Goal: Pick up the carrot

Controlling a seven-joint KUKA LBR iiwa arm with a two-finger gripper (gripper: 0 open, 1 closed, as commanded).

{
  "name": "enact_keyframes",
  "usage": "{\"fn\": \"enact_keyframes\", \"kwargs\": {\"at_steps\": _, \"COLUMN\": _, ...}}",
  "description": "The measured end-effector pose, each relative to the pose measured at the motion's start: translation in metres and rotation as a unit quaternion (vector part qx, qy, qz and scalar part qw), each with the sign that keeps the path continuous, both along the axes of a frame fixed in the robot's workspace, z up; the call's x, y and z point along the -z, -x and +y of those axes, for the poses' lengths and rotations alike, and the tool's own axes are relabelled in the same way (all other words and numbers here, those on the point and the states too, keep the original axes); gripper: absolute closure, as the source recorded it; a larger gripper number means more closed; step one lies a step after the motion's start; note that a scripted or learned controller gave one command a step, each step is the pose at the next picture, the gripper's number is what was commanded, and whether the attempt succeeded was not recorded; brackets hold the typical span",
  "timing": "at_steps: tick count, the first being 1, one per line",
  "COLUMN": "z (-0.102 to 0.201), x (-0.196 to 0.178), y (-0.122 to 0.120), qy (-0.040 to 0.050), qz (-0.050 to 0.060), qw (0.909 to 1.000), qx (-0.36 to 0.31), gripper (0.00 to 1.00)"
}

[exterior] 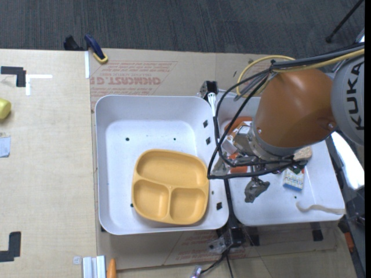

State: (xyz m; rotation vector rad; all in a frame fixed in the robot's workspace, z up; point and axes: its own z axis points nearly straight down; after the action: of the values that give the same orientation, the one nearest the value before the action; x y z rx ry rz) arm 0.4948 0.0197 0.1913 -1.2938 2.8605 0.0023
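Arm: its orange band (295,106) is the part closest to the lens. It hangs above the right bin (330,197) and covers much of it, because the arm reaches down there from the right.
Pincer (255,190): it hangs low under the wrist, over the near left part of the right bin. I cannot tell if it is wide or narrow, and nothing can be seen held in it.
Carrot (239,125): I take it to be the orange piece at the far left side of the right bin, half hidden under the arm. It is apart from the pincer.
Small box (294,180): blue and white, it lies just to the right of the pincer, on the bin floor.
White strip (319,208): it lies limp near the front rim.
Left bin (110,155): it holds a yellow divided plate (170,187), which has no part in this job.
Step, as I judge: the pincer is not yet at the carrot, so the pick is not done.
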Motion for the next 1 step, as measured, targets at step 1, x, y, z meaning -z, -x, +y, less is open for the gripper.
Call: {"fn": "enact_keyframes", "kwargs": {"at_steps": 1, "z": 0.1110, "x": 0.0647, "y": -0.0210, "qy": -0.0005, "qz": 0.000, "qw": 1.0000, "qx": 0.007, "gripper": 0.00}}
